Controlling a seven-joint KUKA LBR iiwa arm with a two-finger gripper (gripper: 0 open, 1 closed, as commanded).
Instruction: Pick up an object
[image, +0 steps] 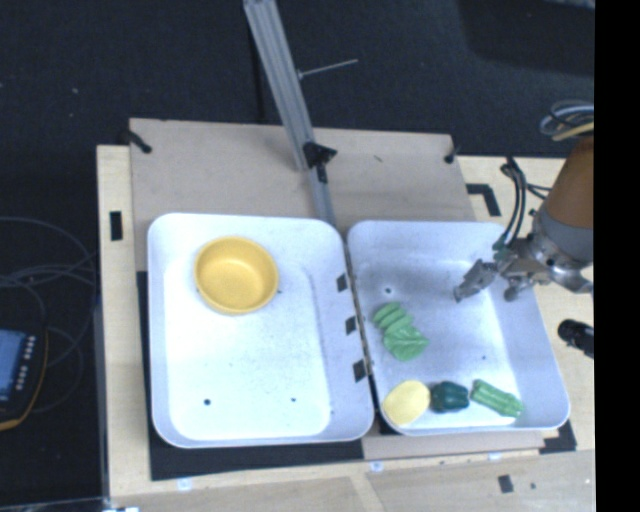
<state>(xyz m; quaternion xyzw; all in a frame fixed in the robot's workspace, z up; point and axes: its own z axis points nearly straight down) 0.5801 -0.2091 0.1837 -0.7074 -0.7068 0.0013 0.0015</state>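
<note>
- Green ridged object, the nearest candidate to pick, lies in the right bin below and to the left of the end effector in the camera view, apart from it with bare bin floor between them. Its long axis runs on a slant, from upper left to lower right.
- End effector hangs over the upper right part of that bin, its dark fingers pointing toward the view's left; nothing sits between them, and whether they stand spread or closed I cannot tell at this size.
- Farther from the end effector, along the bin's bottom edge, three things lie in a row: a green elongated piece almost straight below it, a dark green object to that one's left, then a yellow round object touching or just beside the dark one.
- Farthest off, well to the left, a yellow bowl sits in the left bin.
- My judgement: the coming move turns on a shift down-left, with the fingers set across the ridged object's slant.
</note>
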